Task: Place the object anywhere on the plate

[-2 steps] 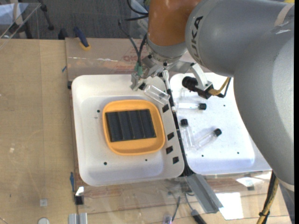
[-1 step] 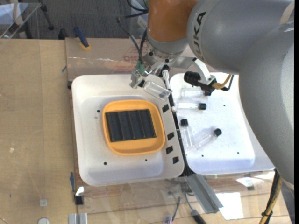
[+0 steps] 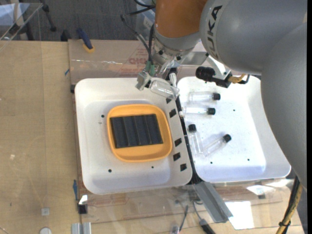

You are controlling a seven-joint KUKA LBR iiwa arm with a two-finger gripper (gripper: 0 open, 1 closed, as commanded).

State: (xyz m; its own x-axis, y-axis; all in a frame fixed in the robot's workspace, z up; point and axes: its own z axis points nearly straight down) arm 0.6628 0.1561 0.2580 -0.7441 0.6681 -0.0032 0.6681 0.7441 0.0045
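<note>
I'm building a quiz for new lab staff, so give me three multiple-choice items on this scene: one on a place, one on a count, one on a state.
1. Where is the orange plate?
A. In the left bin
B. In the right bin
C. On the bare bench

2. How many clear vials with black caps lie in the right bin?
A. One
B. Four
C. Eight

3. What is the state of the gripper?
A. Resting on the plate
B. Holding a clear vial above the left bin's far edge
C. Down among the vials in the right bin

Key: 1 A, the plate sits in the left bin. 2 B, four black caps show there. 3 B, a held vial sits between the jaws.
</note>
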